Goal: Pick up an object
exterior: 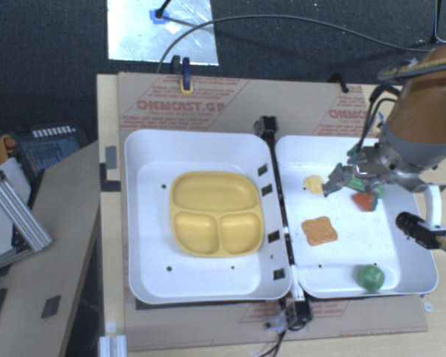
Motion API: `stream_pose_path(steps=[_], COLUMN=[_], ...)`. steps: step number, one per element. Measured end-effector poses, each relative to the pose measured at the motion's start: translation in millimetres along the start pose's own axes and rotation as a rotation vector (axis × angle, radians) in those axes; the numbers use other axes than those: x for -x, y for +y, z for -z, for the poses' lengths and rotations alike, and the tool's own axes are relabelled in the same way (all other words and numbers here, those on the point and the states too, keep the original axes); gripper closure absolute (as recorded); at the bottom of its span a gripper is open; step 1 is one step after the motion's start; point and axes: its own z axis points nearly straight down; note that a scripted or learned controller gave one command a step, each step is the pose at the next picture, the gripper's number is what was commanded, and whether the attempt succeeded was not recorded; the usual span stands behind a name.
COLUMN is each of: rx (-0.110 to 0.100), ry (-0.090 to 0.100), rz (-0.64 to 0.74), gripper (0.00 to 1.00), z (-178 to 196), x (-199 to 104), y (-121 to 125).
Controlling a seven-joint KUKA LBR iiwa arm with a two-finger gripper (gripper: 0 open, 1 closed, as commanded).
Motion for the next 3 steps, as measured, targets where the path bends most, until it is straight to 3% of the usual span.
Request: stream_pose_path(steps=[1,3], rx=[0.010,0.005], ry=[-0.001,-0.001], rz=[0.001,-0.001], gripper=[0.00,0.00], z=[4.8,-104.7], x=[0.1,16.1], y=[2.2,8.1])
